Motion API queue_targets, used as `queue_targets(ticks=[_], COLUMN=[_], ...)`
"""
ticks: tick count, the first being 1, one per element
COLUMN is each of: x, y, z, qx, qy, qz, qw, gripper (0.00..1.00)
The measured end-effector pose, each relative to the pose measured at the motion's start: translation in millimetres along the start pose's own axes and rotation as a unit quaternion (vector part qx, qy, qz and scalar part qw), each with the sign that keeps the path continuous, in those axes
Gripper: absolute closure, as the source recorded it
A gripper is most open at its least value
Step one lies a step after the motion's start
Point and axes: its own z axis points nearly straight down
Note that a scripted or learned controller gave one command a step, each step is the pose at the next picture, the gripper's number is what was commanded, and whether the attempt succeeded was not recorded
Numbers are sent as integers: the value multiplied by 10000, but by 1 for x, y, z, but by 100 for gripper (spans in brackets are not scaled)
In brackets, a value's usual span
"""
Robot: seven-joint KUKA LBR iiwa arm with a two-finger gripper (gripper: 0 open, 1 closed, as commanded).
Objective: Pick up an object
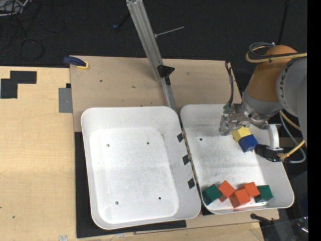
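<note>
The arm's jaws [231, 123] sit low in the right bin [213, 149] beside the yellow block [241, 133], their spread unclear, so the grasp seems pending, needing closure

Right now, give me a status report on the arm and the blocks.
Gripper low over right bin, beside yellow block and blue block. Nothing visibly held. Green and orange blocks clustered at near edge.
</note>
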Motion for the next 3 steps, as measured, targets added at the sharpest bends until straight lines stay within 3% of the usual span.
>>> queue_targets(ticks=[1,2,3], x=[-4,-5,41], y=[-5,-5,-23], z=[-62,-80,-93], qx=[-38,-22,-5], qy=[-9,-5,10], qz=[8,4,-56], qw=[10000,10000,10000], gripper=[100,100,100])
